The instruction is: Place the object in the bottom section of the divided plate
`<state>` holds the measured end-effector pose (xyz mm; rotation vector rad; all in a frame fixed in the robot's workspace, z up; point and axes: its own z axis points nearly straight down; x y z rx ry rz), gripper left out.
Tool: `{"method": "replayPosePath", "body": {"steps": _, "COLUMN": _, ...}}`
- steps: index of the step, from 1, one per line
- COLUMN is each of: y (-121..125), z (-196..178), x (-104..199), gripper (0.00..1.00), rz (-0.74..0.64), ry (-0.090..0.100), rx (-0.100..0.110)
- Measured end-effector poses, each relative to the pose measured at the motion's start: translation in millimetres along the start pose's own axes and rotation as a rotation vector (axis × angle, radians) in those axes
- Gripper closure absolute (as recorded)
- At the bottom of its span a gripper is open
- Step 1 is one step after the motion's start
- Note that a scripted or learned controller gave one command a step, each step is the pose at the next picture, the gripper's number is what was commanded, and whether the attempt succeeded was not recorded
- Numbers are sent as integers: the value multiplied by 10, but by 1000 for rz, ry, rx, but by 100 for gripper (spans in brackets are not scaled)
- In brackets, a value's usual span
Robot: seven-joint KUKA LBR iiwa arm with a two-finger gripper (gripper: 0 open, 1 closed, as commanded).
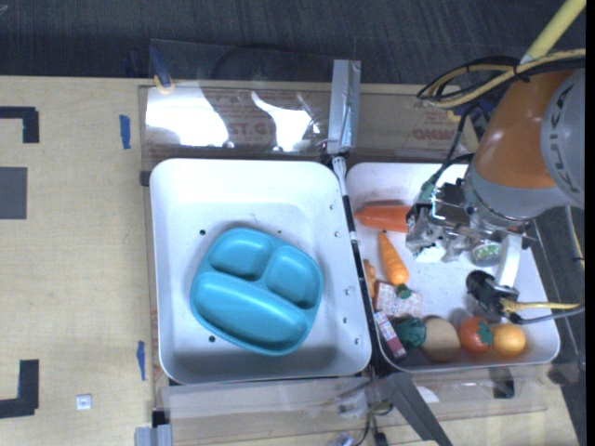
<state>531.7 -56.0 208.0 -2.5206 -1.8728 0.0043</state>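
The claw hangs over the right-hand bin, low above its white floor, with the grey arm and its orange band rising behind it to the upper right. From where I stand the metal tips are lost in the clutter of the wrist, so I cannot tell whether they are spread or pressed together, and I see nothing caught between them.

Just left of the claw lies a carrot, slanting down and away from it, green end lowest. Above that, also left of the claw, an orange-red sausage-shaped piece lies flat against the bin's far side. Below the claw, along the near wall, sit a brown potato-like lump, a tomato and an orange, packed side by side. A small printed packet rests below the carrot.

Well off to the claw's left, in the other bin, sits the blue divided plate, its large bottom section bare.
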Motion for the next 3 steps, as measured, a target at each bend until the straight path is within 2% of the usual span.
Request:
{"method": "replayPosePath", "body": {"steps": 1, "y": 185, "z": 241, "x": 872, "gripper": 100, "rz": -72, "ry": 2, "rx": -3}}
{"method": "replayPosePath", "body": {"steps": 2, "y": 192, "z": 238, "x": 850, "gripper": 0, "rz": -69, "ry": 1, "rx": -4}}
{"method": "replayPosePath", "body": {"steps": 3, "y": 198, "z": 138, "x": 855, "gripper": 100, "rz": -71, "ry": 0, "rx": -6}}
